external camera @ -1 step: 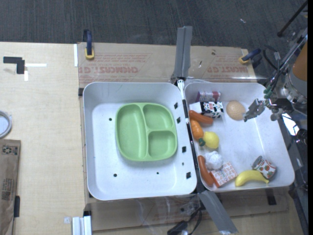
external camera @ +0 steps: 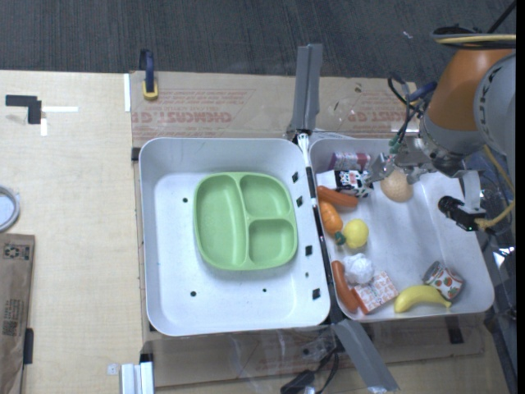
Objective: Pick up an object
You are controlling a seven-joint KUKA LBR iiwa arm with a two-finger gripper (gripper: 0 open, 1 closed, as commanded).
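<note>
The right bin (external camera: 459, 245) holds several small things: a tan egg-shaped object (external camera: 397, 188), a lemon (external camera: 355, 234), a carrot (external camera: 330, 217), a banana (external camera: 420, 299) and a white crumpled ball (external camera: 358, 268). My gripper (external camera: 392, 169) hangs at the bin's far side, just above and touching the top of the tan object. From this angle I cannot make out whether it grips that object.
A black-and-white carton (external camera: 351, 181) and a small can (external camera: 351, 161) lie just left of the gripper. A red-and-white box (external camera: 376, 292), a red sausage (external camera: 344, 287) and a small printed carton (external camera: 444, 283) sit near the front. The left bin (external camera: 164, 245) bears a green divided plate (external camera: 246, 220).
</note>
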